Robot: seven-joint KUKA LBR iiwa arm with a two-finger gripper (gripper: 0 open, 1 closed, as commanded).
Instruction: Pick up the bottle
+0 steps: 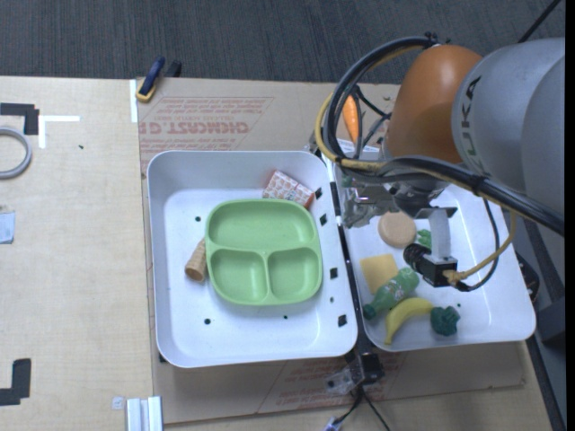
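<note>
Gripper (361, 206) over right bin (503, 317), bottle (393, 289) not yet grasped.
Grip state: can't tell. Bottle lies slanted between yellow block (379, 268) and banana (406, 316); should centre on its body, close across its width, avoid banana.

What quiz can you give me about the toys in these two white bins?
1. True or false: the green bottle lies in the bin on the view's right.
2. Which thing lies right next to the bottle? A) banana B) spoon C) cup
3. Fill in: the green divided plate has ___ compartments.

Key: 1 true; 2 A; 3 three.
</note>
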